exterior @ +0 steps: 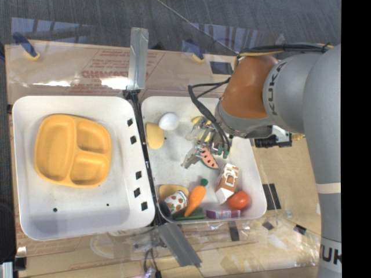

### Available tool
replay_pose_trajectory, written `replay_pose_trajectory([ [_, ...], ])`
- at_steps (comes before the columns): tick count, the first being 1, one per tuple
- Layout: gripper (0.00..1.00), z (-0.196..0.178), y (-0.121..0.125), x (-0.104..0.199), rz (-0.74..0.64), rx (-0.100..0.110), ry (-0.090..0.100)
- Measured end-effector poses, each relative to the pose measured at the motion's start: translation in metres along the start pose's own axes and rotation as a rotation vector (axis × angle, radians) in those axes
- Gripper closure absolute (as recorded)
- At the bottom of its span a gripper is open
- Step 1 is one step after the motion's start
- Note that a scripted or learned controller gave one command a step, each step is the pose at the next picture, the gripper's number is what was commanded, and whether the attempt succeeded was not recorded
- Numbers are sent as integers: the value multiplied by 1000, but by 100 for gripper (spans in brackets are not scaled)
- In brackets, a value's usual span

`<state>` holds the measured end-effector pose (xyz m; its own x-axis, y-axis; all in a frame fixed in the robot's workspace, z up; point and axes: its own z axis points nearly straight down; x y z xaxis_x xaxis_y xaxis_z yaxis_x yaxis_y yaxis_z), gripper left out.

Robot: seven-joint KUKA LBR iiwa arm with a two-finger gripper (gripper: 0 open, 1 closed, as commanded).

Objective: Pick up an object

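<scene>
My gripper hangs low over the middle of the right bin, its two fingers spread open with nothing between them. A red and green watermelon slice lies right beside the lower finger, toward the arm. A white egg and a pale yellow piece lie to the gripper's left, near the bin's left wall. Along the bin's near side sit an orange carrot, a small carton, a red tomato and a patterned cup.
The left bin holds a yellow divided plate. A purple box and a green item lie against the right bin's near wall. The arm's orange band looms over the bin's right part.
</scene>
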<state>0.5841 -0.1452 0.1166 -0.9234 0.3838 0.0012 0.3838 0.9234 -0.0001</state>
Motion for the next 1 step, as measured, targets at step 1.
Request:
replay_pose_trajectory([
  [1, 0, 20, -90, 39, -48, 1, -4],
])
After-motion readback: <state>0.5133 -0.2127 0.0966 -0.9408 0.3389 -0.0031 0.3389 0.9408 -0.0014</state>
